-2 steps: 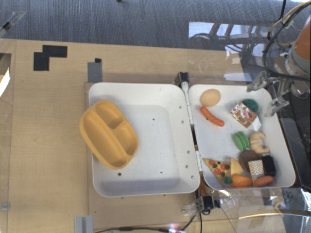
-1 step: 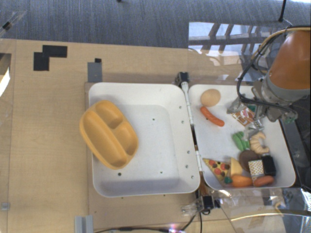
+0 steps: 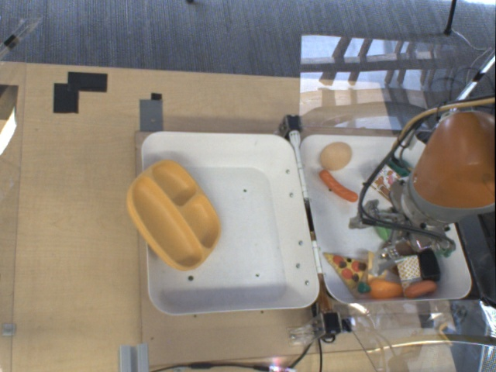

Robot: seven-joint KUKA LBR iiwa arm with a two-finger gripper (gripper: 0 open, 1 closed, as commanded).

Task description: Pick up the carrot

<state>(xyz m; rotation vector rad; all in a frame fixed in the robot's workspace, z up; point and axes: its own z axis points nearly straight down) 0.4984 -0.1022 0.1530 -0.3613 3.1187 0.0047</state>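
The carrot point(image 3: 384, 288), a short orange piece, lies at the near edge of the right bin point(image 3: 335, 284), touching a pizza slice point(image 3: 348, 269) on one side and a reddish sausage point(image 3: 420, 288) on the other. The gripper point(image 3: 405, 248) hangs just above the carrot, nothing visibly between its fingers; open or closed, I cannot tell. Farther back in that bin lie a hot dog point(image 3: 339, 184) and an egg point(image 3: 335, 156). The left bin point(image 3: 256, 285) holds a yellow divided plate point(image 3: 172, 213).

Gripper point(image 3: 403, 248) fingers hidden under the wrist, carrot point(image 3: 384, 288) partly covered — arm cut off right
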